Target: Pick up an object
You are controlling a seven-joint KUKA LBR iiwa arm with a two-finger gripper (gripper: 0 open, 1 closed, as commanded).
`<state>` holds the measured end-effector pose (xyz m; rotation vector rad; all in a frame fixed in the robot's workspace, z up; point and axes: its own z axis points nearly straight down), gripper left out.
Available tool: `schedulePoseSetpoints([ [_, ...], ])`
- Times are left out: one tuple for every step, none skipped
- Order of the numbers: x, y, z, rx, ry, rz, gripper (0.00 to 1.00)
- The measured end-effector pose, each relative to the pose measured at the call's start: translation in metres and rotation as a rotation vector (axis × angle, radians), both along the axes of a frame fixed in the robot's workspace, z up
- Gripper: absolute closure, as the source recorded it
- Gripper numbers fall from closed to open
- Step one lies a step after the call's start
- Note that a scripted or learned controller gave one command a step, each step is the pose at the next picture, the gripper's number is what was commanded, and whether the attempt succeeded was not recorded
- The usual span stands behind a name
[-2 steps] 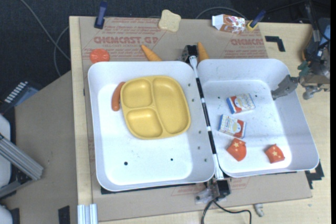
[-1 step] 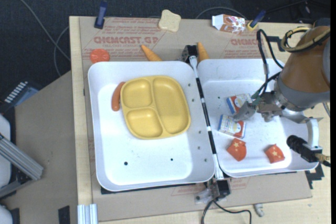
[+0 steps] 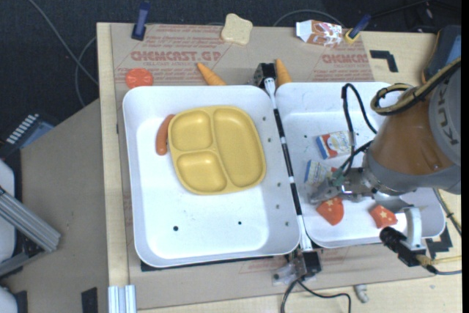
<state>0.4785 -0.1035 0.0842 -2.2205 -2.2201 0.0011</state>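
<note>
1. The tool sits low in the right bin, towards its 7 o'clock corner, over a clear wrapper.
2. Whether the tool is spread or closed, I cannot tell; its tips blur into the clutter.
3. A red strawberry lies just at 6 o'clock of the tool, on the bin floor.
4. Nothing looks lifted, so the pick seems not yet done.
5. The strawberry's long axis seems to run 12 to 6, narrow end down.
6. The yellow tray fills the left bin.
</note>
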Motion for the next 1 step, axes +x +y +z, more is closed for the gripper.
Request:
schedulePoseSetpoints([
  [0.0003,0.0001,0.0098,-0.001,-0.002,-0.001,1.0],
])
